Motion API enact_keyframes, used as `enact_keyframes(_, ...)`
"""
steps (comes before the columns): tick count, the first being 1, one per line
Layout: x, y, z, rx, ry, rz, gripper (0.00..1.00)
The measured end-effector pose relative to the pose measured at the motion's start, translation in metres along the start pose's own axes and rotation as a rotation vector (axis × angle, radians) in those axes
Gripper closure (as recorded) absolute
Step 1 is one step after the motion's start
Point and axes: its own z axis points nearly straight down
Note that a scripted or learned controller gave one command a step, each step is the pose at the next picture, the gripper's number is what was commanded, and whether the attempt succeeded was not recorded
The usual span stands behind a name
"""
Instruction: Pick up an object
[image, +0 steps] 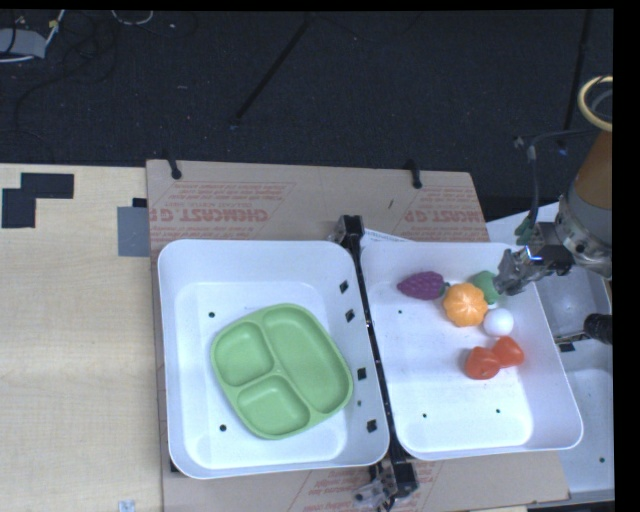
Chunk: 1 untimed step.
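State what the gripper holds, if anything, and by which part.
Cannot be told. The gripper sits at the right bin's far right edge, beside a green toy; no object is visibly between its fingers.

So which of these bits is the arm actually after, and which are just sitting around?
Part of the job:
- gripper, at the right bin's far right edge
- purple toy
- orange toy
- green toy
- white ball
- red toy

Just lying about:
- green divided plate in the left bin
- cardboard sheet underneath
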Motion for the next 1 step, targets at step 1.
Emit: enact_keyframes(1, 0.0441, 0.0146, 0.0006, 0.002, 0.001, -0.001, 1.0)
